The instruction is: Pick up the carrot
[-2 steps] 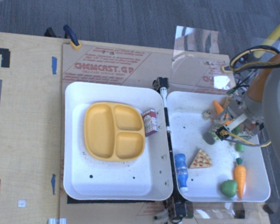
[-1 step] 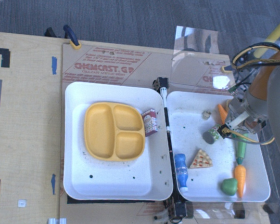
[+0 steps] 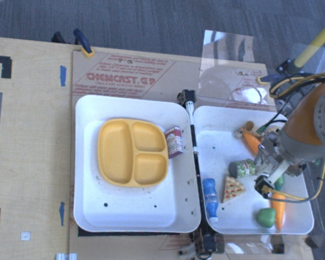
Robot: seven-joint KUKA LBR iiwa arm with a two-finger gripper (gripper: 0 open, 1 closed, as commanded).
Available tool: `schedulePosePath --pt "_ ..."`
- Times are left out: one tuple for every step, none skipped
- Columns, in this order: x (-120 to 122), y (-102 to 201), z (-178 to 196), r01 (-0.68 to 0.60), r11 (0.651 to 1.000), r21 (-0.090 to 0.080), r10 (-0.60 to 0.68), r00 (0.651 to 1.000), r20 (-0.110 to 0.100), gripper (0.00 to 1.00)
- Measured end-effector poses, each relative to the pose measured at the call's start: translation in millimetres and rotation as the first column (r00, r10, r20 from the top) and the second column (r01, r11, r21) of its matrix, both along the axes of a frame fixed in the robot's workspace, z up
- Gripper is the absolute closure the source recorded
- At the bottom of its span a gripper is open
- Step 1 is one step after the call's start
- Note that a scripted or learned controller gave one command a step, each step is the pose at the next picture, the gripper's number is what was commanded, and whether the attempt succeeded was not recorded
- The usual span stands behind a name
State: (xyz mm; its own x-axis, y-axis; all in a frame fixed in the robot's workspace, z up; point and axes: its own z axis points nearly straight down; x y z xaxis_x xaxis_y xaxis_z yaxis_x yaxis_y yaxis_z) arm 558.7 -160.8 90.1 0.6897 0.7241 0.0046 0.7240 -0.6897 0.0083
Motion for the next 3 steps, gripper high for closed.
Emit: schedulePosePath --pt "-51 43 1 -0.38 0.925 -0.006 0.38 0.925 0.002 1.0" --pt "-67 -51 0 -0.53 0.848 -0.005 0.53 0.848 0.007 1.0" --pt "-78 16 54 -0.683 0.73 0.0 0.683 0.73 -0.006 1.0"
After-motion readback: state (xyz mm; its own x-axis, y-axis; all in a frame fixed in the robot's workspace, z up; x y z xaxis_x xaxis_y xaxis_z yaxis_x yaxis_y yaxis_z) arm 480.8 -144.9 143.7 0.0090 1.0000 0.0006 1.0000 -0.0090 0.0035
